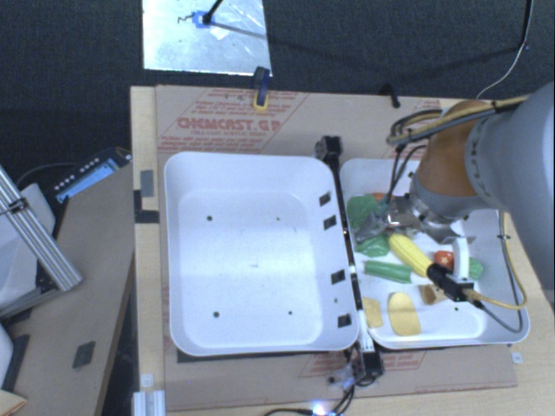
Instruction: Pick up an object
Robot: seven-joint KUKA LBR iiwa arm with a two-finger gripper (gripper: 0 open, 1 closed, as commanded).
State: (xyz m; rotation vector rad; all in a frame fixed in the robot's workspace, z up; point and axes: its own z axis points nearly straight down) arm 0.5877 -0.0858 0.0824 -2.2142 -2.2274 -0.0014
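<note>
Gripper (375, 225) sits low among the green toys (375, 244); its opening I cannot tell, so it should close slowly around one piece.

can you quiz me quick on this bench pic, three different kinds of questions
1. True or false: the toys lie in the left bin.
2. Which colour is the long toy under the arm? A) blue B) yellow C) purple
3. Fill in: the claw is low in the ___ bin.

Key: 1 false, they lie in the right bin. 2 B, the yellow toy. 3 right.
</note>
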